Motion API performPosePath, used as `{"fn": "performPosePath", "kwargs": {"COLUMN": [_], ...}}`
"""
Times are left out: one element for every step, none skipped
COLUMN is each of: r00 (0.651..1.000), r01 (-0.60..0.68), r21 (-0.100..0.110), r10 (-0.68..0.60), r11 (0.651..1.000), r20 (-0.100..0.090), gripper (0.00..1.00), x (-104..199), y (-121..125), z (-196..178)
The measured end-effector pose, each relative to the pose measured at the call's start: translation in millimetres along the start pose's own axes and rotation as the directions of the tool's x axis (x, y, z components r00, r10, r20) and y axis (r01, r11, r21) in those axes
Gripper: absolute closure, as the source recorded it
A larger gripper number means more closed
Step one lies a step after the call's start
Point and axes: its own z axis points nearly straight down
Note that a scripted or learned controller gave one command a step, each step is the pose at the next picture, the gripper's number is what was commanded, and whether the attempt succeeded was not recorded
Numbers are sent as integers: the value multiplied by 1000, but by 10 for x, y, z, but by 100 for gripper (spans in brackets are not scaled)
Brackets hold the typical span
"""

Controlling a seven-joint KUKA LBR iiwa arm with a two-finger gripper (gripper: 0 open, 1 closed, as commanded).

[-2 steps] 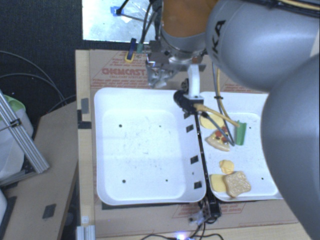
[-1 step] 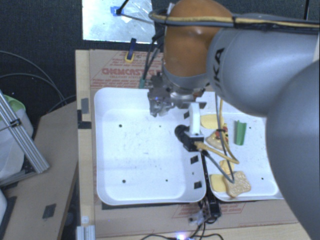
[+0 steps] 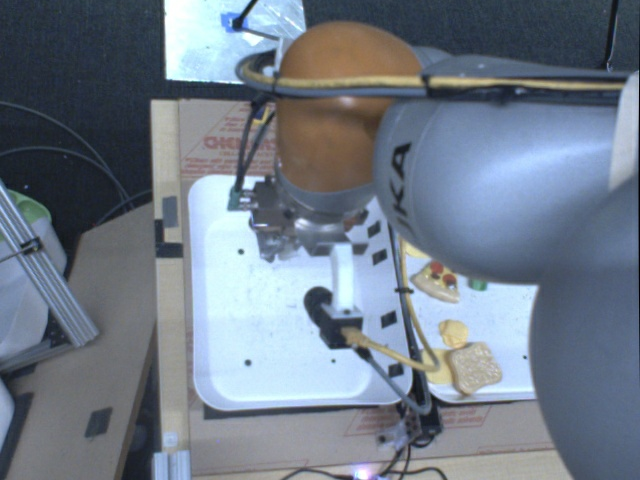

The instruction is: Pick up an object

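My gripper (image 3: 285, 236) hangs below the orange wrist band, low over the upper middle of the left white bin (image 3: 225, 308). No object shows at the gripper. In the right bin (image 3: 505, 388) lie a pizza-slice toy (image 3: 437, 282), a small yellow piece (image 3: 453, 332), a tan slice of toast (image 3: 474, 366) and a small green thing (image 3: 478, 285). The grey arm covers most of the right bin.
The bins rest on brown cardboard (image 3: 215, 143) on the bench. A wooden side table (image 3: 95, 318) and a slanted metal rail (image 3: 45, 273) stand to the left. A shiny sheet (image 3: 215, 28) lies beyond the bins.
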Motion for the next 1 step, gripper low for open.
{"fn": "performPosePath", "kwargs": {"r00": [1000], "r01": [-6], "r21": [-22], "r10": [6], "r11": [1000], "r20": [-5], "gripper": [100], "x": [-185], "y": [293], "z": [-1720]}}
